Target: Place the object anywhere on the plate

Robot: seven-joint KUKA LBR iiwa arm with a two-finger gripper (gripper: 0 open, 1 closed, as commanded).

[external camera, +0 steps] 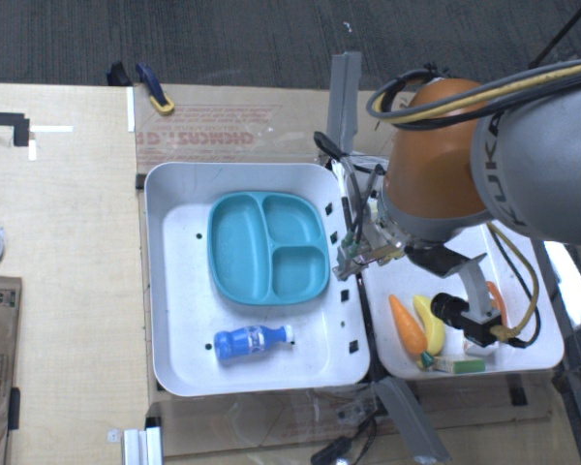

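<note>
Gripper over the bins' shared wall, plate to its left, bottle below-left, carrot and banana to its right.

The arm hides most of the right bin.

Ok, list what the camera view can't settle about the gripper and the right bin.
- Gripper: camera view, tucked under the orange wrist; finger state unreadable.
- Right bin: upper part hidden beneath the arm.
- Carrot and banana: visible, but the small items beside them are too small and cable-crossed to identify.
- Bottle label: too blurred to read.
</note>
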